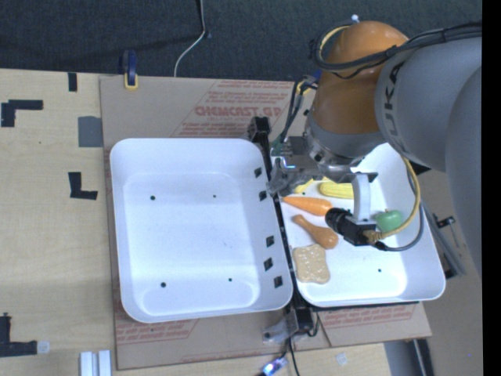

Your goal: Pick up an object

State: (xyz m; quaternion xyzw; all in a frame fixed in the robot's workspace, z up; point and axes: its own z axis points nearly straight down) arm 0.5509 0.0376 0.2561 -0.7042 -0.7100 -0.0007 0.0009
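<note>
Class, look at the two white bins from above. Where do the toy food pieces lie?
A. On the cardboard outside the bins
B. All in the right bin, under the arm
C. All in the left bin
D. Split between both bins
B: the carrot, corn, drumstick and tan cracker-like piece all lie in the right bin, beneath the arm.

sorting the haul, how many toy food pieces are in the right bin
5: corn and carrot near the top, drumstick below, toast lowest, green piece right. The arm may hide more.

Arm (368, 92) hides part of right bin (407, 284)
</note>
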